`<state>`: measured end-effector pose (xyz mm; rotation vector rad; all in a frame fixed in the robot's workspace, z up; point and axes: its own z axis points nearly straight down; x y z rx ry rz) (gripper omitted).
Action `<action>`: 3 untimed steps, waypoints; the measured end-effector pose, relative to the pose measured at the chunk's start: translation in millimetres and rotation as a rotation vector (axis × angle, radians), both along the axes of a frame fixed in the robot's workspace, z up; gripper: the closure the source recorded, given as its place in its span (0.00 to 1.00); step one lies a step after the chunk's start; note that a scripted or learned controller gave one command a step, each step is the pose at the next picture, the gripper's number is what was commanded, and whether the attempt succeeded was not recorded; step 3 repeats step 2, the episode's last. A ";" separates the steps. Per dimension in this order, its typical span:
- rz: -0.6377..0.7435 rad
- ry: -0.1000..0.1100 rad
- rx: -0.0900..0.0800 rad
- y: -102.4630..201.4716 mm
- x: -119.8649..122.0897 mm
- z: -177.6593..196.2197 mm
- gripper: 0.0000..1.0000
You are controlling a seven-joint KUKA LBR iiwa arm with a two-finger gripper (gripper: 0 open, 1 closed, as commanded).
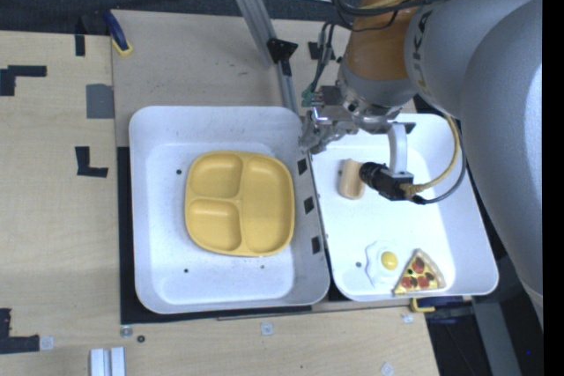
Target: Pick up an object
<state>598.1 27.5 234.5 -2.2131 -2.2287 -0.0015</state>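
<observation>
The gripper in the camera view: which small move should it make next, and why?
Probably shift a little toward the tan block in the right bin and go down. The gripper hangs near the wall between the bins, with nothing seen in it, and the block lies closest.

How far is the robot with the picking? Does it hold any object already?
Nothing looks picked yet. The gripper hangs at the right bin's top-left corner. The bread piece, fried egg and pizza slice lie in it; the grasp is left.
</observation>
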 end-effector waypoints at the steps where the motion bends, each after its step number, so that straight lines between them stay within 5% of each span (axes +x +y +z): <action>1: 0.000 0.001 -0.001 61.3 15.6 -2.8 1.00; 2: -0.004 0.002 -0.002 57.8 15.0 -2.7 0.00; 3: -0.004 0.002 -0.002 57.8 15.0 -2.7 0.00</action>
